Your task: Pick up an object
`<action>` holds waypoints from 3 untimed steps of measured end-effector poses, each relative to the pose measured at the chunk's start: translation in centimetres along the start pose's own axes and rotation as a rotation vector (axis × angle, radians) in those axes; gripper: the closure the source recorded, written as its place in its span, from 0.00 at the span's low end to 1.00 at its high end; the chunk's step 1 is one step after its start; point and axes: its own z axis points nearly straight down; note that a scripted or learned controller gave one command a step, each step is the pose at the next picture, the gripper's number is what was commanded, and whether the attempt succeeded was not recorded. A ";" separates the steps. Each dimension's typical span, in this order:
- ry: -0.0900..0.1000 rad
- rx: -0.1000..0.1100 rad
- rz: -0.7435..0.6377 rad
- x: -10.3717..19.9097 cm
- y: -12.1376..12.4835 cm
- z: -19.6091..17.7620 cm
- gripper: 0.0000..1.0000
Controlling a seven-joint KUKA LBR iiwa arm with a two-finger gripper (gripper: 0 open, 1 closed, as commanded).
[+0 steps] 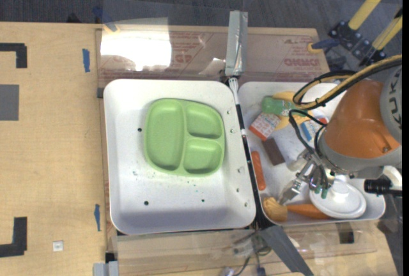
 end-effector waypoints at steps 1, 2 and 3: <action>0.003 0.003 0.200 1.3 0.7 -2.8 0.00; 0.004 0.003 0.417 2.8 6.4 -9.7 0.00; 0.007 0.008 0.867 8.6 11.7 -9.6 0.00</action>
